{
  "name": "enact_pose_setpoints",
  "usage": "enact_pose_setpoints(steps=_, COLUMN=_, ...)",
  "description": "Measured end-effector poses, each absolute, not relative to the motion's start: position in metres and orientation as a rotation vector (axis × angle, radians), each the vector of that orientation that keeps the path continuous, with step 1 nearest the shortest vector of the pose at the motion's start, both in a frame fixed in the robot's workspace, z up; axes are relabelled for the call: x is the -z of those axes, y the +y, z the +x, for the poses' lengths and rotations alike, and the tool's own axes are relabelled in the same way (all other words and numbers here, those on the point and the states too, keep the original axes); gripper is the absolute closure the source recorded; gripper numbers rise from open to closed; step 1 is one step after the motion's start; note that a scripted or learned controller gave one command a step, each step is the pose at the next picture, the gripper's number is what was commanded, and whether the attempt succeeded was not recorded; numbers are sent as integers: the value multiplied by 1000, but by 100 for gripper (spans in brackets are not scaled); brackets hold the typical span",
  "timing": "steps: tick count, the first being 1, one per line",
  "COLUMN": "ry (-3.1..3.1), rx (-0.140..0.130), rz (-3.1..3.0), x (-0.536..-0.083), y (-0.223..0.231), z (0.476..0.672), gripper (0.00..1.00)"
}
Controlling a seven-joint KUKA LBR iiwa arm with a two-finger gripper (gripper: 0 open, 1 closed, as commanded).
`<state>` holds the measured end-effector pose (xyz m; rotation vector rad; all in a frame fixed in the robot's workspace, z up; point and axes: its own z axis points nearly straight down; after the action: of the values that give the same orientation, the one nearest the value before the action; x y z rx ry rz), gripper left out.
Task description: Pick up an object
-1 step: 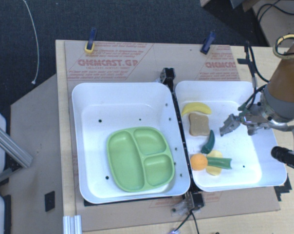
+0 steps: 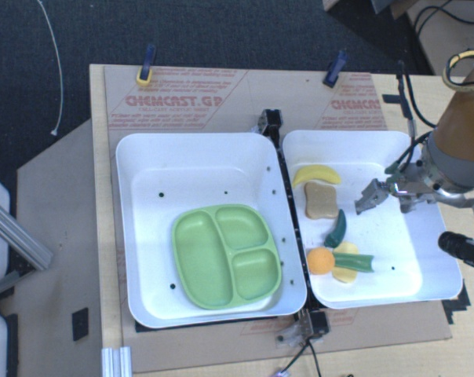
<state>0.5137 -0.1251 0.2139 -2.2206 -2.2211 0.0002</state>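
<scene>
Two shallow white plastic bins sat side by side on a brown cardboard-coloured bench sheet (image 2: 221, 93) printed in red with the word "CHEMCAST", followed by letters that looked like "GP". The same red print repeated, partly cut off, near the top of the right bin. A yellow clamp (image 2: 146, 67) and a blue clamp (image 2: 335, 68) held the sheet at its far edge, and a black clip (image 2: 270, 121) stood at the top of the seam between the bins.

The left bin (image 2: 143, 171) held a pale green plastic tray with three compartments (image 2: 225, 254), lying flat toward the near side.

The right bin (image 2: 394, 285) held the small toy foods. A yellow banana (image 2: 315, 174) lay near the far left corner, with a tan slice of bread (image 2: 322, 201) just below it, touching or nearly so. A dark green, pod-shaped piece (image 2: 336, 229) lay tilted below the bread. Near the front left of this bin sat an orange ball-like fruit (image 2: 321, 261), with a yellow piece crossed by a green stalk-shaped piece (image 2: 351, 262) just beside it on the right.

The grey arm with its orange band (image 2: 461, 132) reached in from the right, over the right bin. Its two-finger gripper (image 2: 369, 196) pointed left, hanging to the right of the bread and apart from it. The fingers appeared spread a little, with nothing between them.
</scene>
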Motion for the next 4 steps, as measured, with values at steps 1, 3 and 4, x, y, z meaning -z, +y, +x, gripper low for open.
enact_pose_setpoints(steps=1, ry=-2216, rx=-5, rz=-2219, x=-166, y=-133, z=517, gripper=0)
enact_pose_setpoints(steps=3, ry=-2218, rx=-2, rz=-2220, x=-83, y=-126, z=520, gripper=0)
enact_pose_setpoints(steps=4, ry=-2221, rx=2, rz=-2222, x=-95, y=-126, z=521, gripper=100)
